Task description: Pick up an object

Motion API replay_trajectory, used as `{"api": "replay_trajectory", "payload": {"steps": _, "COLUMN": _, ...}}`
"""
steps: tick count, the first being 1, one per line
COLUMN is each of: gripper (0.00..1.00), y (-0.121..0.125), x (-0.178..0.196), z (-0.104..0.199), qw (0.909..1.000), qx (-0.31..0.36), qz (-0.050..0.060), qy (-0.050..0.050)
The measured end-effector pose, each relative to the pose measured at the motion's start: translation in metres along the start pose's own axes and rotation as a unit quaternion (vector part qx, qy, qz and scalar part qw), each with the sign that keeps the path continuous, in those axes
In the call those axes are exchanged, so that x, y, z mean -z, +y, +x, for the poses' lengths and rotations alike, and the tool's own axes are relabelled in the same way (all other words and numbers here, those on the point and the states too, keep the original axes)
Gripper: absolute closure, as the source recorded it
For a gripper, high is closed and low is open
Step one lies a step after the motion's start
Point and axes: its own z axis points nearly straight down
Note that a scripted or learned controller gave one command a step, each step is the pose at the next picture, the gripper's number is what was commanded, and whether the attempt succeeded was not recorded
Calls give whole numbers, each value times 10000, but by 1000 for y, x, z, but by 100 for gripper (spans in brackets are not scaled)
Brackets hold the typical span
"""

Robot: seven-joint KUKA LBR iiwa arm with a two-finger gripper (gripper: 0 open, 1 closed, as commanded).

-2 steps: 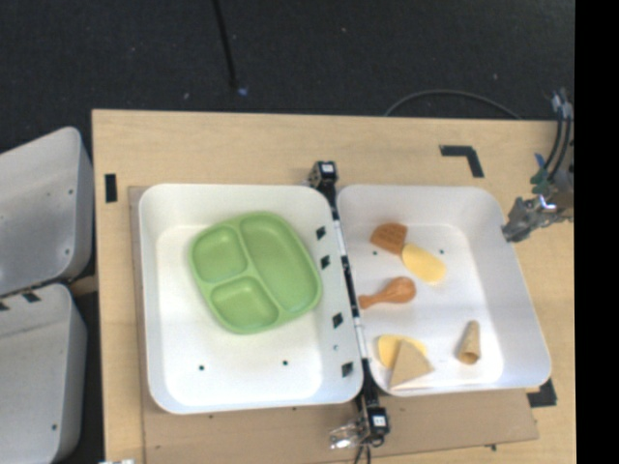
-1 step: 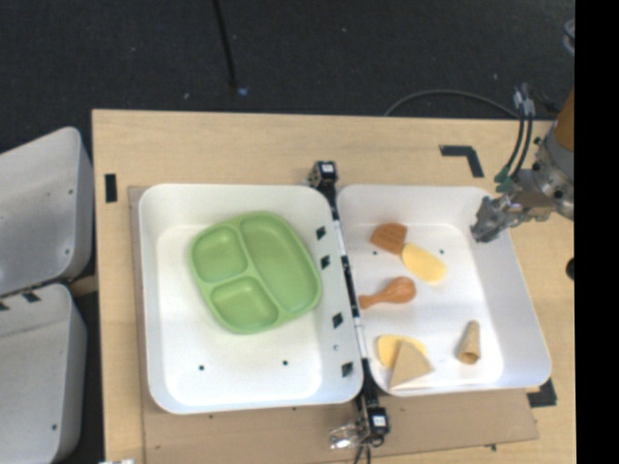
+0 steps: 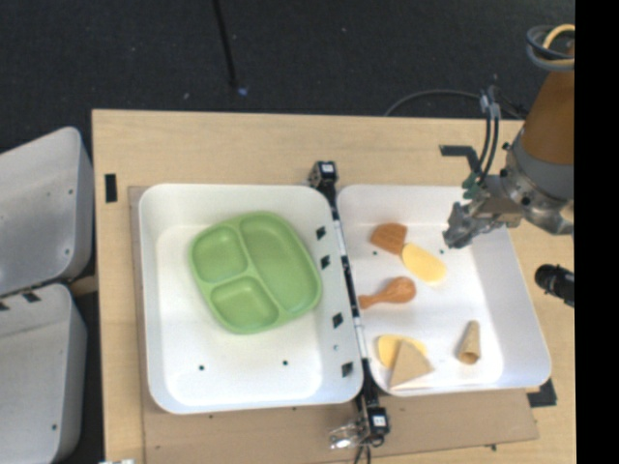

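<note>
Several toy foods lie in the right bin (image 3: 517,288); nearest our gripper (image 3: 458,232) is the yellow piece (image 3: 425,263), just beside a brown piece (image 3: 389,237). We cannot tell how the gripper is set. We should descend squarely over the yellow piece, clear of its neighbour.

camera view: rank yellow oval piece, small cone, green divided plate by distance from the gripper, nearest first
1. yellow oval piece: right bin, just below and left of the gripper.
2. small cone: right bin, near its front edge, well below the gripper.
3. green divided plate: left bin, across the divider, farthest.
</note>
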Motion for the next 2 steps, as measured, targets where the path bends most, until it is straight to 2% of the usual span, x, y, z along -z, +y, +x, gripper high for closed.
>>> {"api": "replay_trajectory", "payload": {"steps": 1, "gripper": 100, "y": 0, "x": -9, "z": 41, "qw": 10000, "qx": -4, "qz": 1, "qy": -2}}
{"api": "replay_trajectory", "payload": {"steps": 2, "gripper": 100, "y": -13, "x": -16, "z": 95, "qw": 10000, "qx": -1, "qz": 6, "qy": 1}}
